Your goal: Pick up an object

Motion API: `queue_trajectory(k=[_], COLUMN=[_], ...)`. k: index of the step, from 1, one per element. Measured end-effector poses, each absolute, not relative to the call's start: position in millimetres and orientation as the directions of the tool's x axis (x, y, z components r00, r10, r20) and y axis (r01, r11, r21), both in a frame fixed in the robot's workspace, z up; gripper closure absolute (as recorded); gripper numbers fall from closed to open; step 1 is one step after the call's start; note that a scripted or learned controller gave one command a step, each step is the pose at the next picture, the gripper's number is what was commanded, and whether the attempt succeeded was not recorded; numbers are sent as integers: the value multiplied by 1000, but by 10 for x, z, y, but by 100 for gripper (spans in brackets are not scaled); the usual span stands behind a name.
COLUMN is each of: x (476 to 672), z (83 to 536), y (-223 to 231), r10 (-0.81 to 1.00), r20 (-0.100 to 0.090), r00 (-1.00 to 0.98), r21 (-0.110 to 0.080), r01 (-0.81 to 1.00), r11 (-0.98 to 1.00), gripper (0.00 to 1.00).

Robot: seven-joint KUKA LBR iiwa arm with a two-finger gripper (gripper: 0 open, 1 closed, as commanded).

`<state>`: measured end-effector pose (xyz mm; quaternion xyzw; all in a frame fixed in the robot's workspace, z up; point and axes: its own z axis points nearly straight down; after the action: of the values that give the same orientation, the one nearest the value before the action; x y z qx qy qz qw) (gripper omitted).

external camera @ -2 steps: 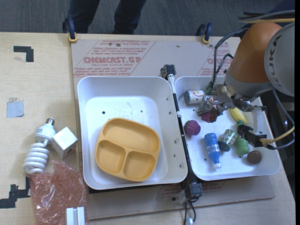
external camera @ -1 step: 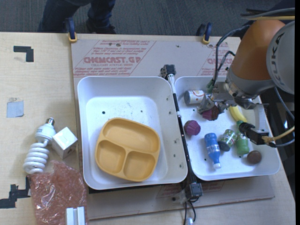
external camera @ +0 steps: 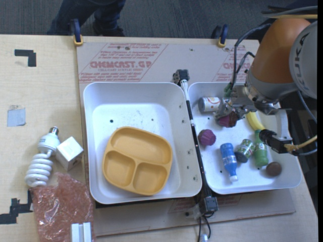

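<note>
Looking down, I see the arm [external camera: 282, 49] over the right bin [external camera: 292, 178], the yellow tray [external camera: 137, 160] in the left bin [external camera: 93, 135], and the gripper [external camera: 233, 110] low above a dark purple object [external camera: 229, 119] beside the can [external camera: 209, 104].

Non-task clutter: yellow three-compartment tray [external camera: 137, 160] lying in the left bin [external camera: 96, 101], tilted slightly. Left of that bin, on the wood surface [external camera: 40, 89]: white spiral CFL bulb [external camera: 41, 160] with a small white cube [external camera: 69, 152] touching its base end, crumpled pinkish plastic bag [external camera: 61, 205] just below them. Grey square patch [external camera: 16, 116] and black corner marker [external camera: 26, 56] further up. Printed brown board [external camera: 126, 62] under the bins, clamped at its top corners by yellow-tipped clamps [external camera: 76, 33].
</note>
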<state>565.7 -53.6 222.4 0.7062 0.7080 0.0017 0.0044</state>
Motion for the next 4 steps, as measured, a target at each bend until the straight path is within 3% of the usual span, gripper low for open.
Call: queue_trajectory(k=[4], x=[5692], z=[2614], y=[-554], r10=[1000], r20=[-8], r00=[-8], r21=[15], r01=[1000], r11=[8], gripper=[100])
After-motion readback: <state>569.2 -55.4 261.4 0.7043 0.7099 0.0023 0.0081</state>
